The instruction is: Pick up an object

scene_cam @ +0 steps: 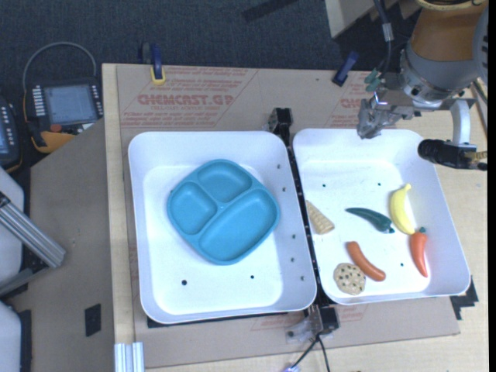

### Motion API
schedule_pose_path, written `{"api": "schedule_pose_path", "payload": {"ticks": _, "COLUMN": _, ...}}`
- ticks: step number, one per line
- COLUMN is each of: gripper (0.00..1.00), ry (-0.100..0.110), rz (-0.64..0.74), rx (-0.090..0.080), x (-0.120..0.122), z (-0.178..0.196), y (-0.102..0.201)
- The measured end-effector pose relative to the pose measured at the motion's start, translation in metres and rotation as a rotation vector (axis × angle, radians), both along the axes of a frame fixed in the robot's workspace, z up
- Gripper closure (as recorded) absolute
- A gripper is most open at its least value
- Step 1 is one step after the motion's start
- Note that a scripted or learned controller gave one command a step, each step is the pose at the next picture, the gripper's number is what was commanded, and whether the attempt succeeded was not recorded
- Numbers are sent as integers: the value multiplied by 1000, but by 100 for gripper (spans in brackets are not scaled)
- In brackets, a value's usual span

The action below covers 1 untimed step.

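My gripper (370,127) hangs over the far rim of the right bin (349,149), above its back edge, with nothing seen between its fingers. In the right bin lie a yellow banana (401,208), an orange carrot (419,253), a dark green pepper (371,218), a red sausage (364,260), a round cookie (349,278) and a tan waffle cone (318,218) near the left wall. All of these lie well in front of the gripper.
The left bin (155,285) holds a blue divided plate (223,210). A black clip (280,119) sits at the far end of the seam between the bins. A pendant screen (70,103) lies off the bench at the left.
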<state>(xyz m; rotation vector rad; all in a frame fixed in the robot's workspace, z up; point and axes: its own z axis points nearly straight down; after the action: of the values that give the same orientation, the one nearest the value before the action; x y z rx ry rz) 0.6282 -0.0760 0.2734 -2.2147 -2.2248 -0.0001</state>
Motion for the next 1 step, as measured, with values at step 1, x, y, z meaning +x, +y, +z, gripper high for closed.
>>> {"api": "schedule_pose_path", "payload": {"ticks": 1, "gripper": 100, "ry": 1, "rz": 1, "rx": 1, "x": -16, "z": -10, "y": 52}}
